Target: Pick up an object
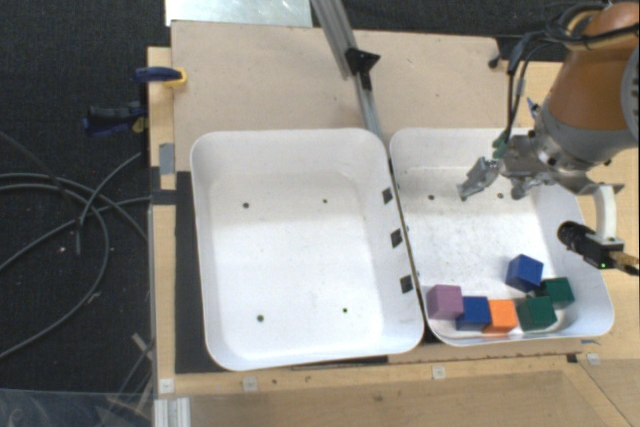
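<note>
A tan worktop (pixel 300 75) sits over dark carpet, with loose cables at the left of the frame and a blue clamp (pixel 115 118) at the worktop's left edge. It carries two shallow white bins side by side.

The gripper (pixel 480 179) hangs over the upper part of the right bin (pixel 440 225), right of centre in the frame. Its fingers point left and down, and nothing is seen between them; whether they are spread or closed cannot be told from this angle. They are above bare bin floor, well apart from any block.

Outward from there, the grey wrist leads up to the orange band (pixel 595 75) at the upper right of the frame, with black cables looping beside it.

The things to pick lie at the lower right of the frame, bunched against the right bin's near wall, probably because the floor curves up there and stops them. A purple block (pixel 445 300), a blue block (pixel 474 312), an orange block (pixel 501 315) and a dark green block (pixel 537 313) form a touching row. A second blue block (pixel 524 271) and another green block (pixel 558 291) sit just behind them.

The left bin (pixel 300 245) fills the middle of the frame. A grey pole (pixel 330 5) slants down from the top to the seam between the bins.

The pick is judged not yet begun; the tight packing may leave little room for the fingers around one block.
</note>
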Action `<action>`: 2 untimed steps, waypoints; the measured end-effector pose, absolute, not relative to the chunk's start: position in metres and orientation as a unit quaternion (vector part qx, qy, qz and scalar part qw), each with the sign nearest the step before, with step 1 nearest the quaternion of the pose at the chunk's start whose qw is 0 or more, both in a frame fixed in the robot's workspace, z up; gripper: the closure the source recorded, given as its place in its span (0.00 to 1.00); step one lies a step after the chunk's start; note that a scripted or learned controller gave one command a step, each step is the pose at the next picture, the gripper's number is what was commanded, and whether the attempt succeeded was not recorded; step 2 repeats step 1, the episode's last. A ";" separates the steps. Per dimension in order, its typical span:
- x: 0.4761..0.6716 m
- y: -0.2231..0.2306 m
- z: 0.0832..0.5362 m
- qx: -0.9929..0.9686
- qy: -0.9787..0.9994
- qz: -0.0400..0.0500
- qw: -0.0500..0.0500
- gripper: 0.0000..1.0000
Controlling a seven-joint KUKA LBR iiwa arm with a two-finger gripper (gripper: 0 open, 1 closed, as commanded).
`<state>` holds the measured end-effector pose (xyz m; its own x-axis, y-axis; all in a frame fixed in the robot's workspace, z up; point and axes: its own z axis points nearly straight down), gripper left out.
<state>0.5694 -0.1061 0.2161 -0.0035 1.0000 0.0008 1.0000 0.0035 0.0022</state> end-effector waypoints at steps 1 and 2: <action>0.594 -0.160 0.307 0.707 0.707 0.003 0.006 0.00; 0.594 -0.160 0.307 0.707 0.707 0.003 0.006 0.00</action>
